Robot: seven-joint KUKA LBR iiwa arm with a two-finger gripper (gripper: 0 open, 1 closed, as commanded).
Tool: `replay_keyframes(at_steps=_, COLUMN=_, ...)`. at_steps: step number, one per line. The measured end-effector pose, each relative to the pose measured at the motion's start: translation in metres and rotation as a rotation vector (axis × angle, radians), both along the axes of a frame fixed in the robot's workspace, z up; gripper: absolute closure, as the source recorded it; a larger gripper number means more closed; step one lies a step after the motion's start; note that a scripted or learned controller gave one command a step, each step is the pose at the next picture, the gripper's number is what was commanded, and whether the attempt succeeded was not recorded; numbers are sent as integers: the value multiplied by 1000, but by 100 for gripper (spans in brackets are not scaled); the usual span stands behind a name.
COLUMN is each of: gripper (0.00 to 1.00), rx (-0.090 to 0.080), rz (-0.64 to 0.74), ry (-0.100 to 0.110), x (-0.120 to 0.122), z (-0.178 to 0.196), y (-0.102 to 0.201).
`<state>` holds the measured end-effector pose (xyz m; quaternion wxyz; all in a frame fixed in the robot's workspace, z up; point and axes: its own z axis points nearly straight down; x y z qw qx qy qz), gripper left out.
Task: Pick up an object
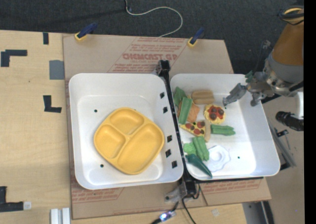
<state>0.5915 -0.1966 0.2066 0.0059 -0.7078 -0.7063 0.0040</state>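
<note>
Toy food pieces [202,121] of coloured plastic lie heaped along the left side of the right shallow white bin [256,161]. Above that bin's upper right, the grey two-finger gripper [233,97] hovers, its fingers' spread impossible to tell. A yellow divided plate [129,140] sits in the left white bin [81,119].

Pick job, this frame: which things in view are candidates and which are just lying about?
In play:
gripper
right bin
pizza slices
bread piece
green vegetable pieces
white fried-egg piece

Lying about:
left bin
yellow divided plate
white cable
cardboard sheet
</note>
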Motion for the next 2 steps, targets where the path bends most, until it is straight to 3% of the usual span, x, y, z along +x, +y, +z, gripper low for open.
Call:
replay_keyframes(at_steps=1, gripper=0, rx=-3, rz=3, ry=-12, x=3, z=7, y=0)
replay_keyframes(at_steps=2, gripper=0, rx=-2, rz=4, ry=-7, x=7, z=-56, y=-1)
